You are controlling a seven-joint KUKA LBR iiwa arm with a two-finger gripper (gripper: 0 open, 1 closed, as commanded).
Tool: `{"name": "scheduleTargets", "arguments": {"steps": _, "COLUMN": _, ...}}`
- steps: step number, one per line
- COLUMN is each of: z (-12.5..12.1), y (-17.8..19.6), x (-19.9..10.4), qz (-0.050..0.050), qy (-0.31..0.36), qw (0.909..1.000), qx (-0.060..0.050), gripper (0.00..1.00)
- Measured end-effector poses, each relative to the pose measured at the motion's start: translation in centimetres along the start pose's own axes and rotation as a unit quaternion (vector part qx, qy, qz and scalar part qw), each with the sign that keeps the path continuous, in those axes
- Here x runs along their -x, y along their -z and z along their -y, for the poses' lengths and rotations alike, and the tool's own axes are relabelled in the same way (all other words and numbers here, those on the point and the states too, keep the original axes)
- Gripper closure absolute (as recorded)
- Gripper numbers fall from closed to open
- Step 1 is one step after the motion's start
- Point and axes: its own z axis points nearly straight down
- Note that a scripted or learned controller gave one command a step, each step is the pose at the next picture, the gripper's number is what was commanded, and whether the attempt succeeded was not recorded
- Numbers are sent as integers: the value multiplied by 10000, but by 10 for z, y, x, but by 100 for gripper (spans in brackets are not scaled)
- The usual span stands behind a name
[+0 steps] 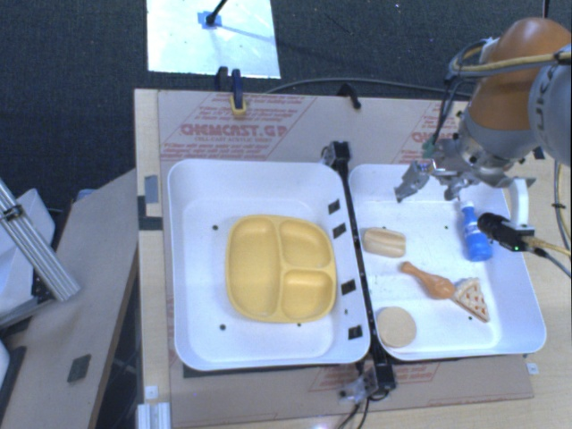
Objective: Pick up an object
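Note:
My gripper hangs over the far part of the right bin. Its two fingers stand apart, open, with nothing between them. Just right of and below it, a blue bottle with a white cap lies on the bin floor. A tan bread roll lies near the bin's left wall. A brown drumstick-shaped piece and a pizza slice lie in the middle. A round tan biscuit rests at the near left corner.
The left bin holds a yellow divided plate. A black divider rail runs between the two bins. The arm's orange-banded wrist looms over the right bin's far right corner.

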Motion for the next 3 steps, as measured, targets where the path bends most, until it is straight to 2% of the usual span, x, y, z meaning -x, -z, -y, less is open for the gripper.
{"name": "scheduleTargets", "arguments": {"steps": 1, "z": -2, "y": 8, "x": 0, "qz": 5, "qy": 8, "qw": 10000, "qx": 68, "gripper": 0}}
{"name": "scheduleTargets", "arguments": {"steps": 2, "z": -6, "y": -53, "x": 1, "qz": 4, "qy": 3, "qw": 10000, "qx": 58, "gripper": 0}}
{"name": "scheduleTargets", "arguments": {"steps": 3, "z": -10, "y": -95, "x": 2, "qz": 3, "qy": 0, "qw": 10000, "qx": 59, "gripper": 0}}
